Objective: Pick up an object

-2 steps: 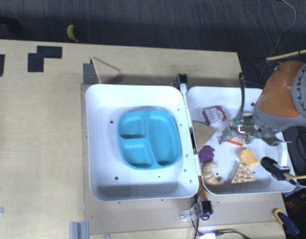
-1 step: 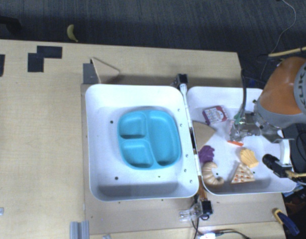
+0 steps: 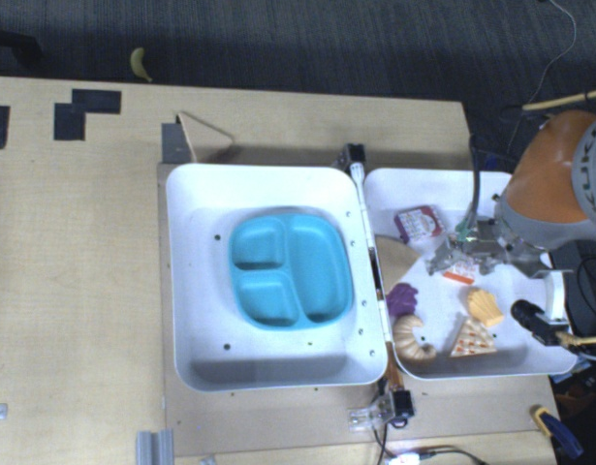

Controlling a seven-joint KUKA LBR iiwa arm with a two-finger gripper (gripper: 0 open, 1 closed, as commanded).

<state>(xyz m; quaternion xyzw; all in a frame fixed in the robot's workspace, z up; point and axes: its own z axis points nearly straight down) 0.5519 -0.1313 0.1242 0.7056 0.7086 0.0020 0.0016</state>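
My gripper (image 3: 464, 258) hangs over the middle of the right bin (image 3: 443, 187), fingers spread open with nothing between them. Just below it lies a small orange piece (image 3: 458, 277). A maroon and white packet (image 3: 419, 224) rests to its upper left. Nearer the front lie a yellow chip-like piece (image 3: 485, 306) and a pizza slice toy (image 3: 472, 339). A purple object (image 3: 402, 298) and a beige curled pastry toy (image 3: 411, 337) sit by the bin's left wall. A tan triangular piece (image 3: 394, 256) lies above the purple one.
The left bin (image 3: 196, 260) holds a blue divided tray (image 3: 290, 267). A divider rail (image 3: 365, 250) runs between the two bins. The arm's orange band (image 3: 554, 168) stands over the right bin's far right corner.
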